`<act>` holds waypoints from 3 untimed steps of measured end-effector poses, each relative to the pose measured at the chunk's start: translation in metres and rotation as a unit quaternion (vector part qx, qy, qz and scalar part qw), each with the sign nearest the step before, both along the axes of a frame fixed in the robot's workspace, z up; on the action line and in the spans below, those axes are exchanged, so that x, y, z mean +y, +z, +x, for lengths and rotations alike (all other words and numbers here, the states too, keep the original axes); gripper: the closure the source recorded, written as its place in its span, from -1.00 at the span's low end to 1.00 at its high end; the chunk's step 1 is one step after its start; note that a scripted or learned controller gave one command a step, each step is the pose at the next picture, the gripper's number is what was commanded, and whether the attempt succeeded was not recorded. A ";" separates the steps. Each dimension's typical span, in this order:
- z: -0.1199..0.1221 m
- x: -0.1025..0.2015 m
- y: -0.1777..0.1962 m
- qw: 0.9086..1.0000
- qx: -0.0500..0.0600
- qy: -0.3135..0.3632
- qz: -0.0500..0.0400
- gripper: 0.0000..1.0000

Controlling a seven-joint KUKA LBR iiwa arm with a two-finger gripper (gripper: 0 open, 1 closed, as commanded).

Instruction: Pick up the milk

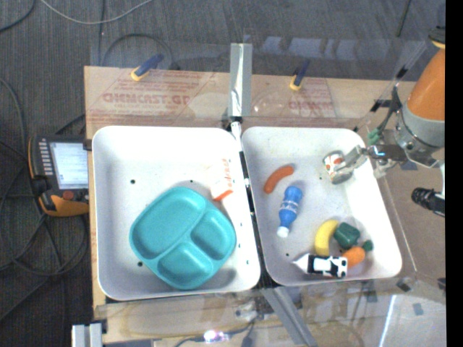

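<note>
Milk (324,264) lay on its side at the front edge of the right bin (376,266), a small white carton with black cow patches, pointed end toward the bin divider. Just behind it sat a cluster: yellow banana (327,235), dark green pepper-like piece (347,233), and an orange carrot (354,256) touching the milk's right end. A blue bottle (289,207) with a white cap lay tilted near the bin's middle, well apart from the milk. An orange sausage (278,177) lay behind the bottle, closer to the divider.

Tool (349,160) sat near the right bin's back right corner, far from the milk. A small white and red thing (333,165) was at its tip; contact looked likely, but whether the tool was clenched on it or released could not be told from this angle. Arm's orange band (428,92) was at the right edge, above the desk.

Left bin (123,150) held a teal divided plate (183,237) toward the front, with a small orange and white packet (223,183) just behind the plate's rim, near the divider.
</note>
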State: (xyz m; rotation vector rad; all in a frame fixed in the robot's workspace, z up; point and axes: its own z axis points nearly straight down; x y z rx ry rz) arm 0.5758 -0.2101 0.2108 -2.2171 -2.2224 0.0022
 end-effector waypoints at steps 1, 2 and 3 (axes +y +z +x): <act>-0.032 -0.014 -0.064 1.000 0.000 0.017 -0.001 -1.00; 0.073 -0.012 -0.069 0.999 0.000 -0.036 -0.002 -1.00; 0.020 -0.002 -0.117 1.000 -0.004 -0.007 0.005 -1.00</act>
